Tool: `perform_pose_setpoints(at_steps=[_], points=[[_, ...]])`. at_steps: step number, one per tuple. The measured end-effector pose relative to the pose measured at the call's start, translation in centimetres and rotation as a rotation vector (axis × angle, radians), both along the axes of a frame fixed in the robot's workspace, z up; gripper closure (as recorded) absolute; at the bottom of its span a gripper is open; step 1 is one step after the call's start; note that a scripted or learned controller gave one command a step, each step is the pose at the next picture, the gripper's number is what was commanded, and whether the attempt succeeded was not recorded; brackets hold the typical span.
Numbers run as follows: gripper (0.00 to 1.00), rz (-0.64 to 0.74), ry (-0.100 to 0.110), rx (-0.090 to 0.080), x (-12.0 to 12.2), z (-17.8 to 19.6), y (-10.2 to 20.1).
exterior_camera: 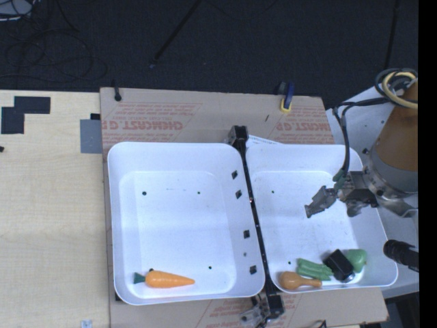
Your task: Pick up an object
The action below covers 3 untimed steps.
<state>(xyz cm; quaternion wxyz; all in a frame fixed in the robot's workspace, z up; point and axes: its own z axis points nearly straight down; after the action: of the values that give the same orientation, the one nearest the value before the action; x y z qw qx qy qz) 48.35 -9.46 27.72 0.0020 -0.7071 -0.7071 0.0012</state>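
Hovering over the right-hand bin point(382, 183), the grey arm's claw point(336, 200) is hanging above bare white floor, its two dark fingers point(318, 204) splayed apart and carrying nothing between them. The pick is looking barely begun: every object is lying where it can be seen at rest, and none is touching the claw.

Four candidates are waiting. In the near right corner of the right bin, a small cluster is sitting close together: a green pea-pod-like piece point(314, 268), an orange-tan pear-shaped toy point(299, 281) just nearer than it, a black block point(339, 264) tilted on its edge, and a pale green rounded item point(356, 257) partly tucked behind the block. The block and the pale green item are touching; the pod and the pear shape are lying just beside one another. All of them are resting near the claw's side of the bin, nearer the camera than the claw itself.

In the left bin point(130, 162), well apart from the arm, a plastic carrot point(169, 279) with a dark green top is lying on its side against the near wall, pointing right.

What is left, by this reckoning, is nearly everything: choosing a target, dropping down over it, closing and lifting. The cluster is looking the handier choice, though its crowding is likely making a clean grip harder than the lone carrot would.

The bins are sitting on a cardboard sheet point(205, 115) on the surface.
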Motion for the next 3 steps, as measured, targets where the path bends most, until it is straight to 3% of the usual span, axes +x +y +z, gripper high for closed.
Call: perform_pose_setpoints(at_steps=[1, 2, 3], points=[[0.00, 0.004, 0.003, 0.001, 5.3, -9.6, 4.3], [0.00, -0.008, -0.008, -0.006, 4.2, -2.5, -4.9], [0.00, 0.009, -0.009, 0.001, 9.2, 1.6, 3.7]])
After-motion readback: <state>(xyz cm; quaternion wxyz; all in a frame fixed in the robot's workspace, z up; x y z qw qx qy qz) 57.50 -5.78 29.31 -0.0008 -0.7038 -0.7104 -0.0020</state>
